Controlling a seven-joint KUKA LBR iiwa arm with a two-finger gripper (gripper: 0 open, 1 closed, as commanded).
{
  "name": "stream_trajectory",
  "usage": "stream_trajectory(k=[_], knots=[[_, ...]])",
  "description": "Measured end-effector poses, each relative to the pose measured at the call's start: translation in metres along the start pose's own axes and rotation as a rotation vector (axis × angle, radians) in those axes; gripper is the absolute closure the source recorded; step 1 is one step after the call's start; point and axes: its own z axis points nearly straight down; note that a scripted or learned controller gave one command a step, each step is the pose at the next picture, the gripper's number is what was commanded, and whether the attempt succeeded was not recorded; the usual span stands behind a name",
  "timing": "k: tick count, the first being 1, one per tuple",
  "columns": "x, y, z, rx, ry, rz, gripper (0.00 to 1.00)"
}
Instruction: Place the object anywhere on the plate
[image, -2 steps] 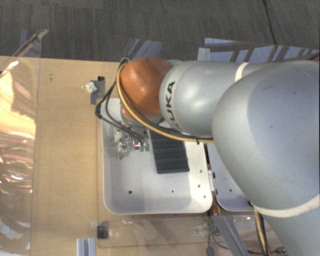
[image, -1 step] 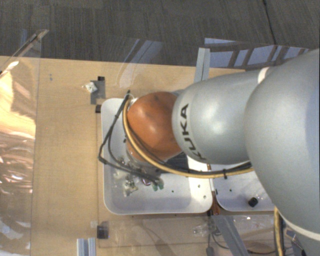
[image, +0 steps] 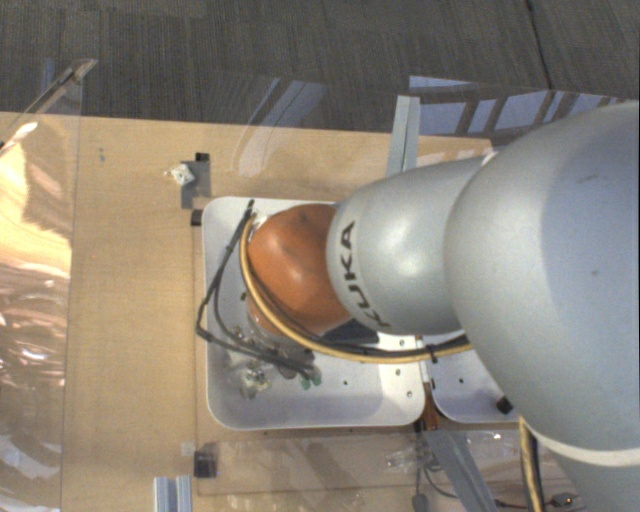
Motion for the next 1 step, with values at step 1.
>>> stream_trajectory(k=[1], knots=[[-0.1001,-0.0445,0.0017,0.003,0.002,-0.144,1.0]])
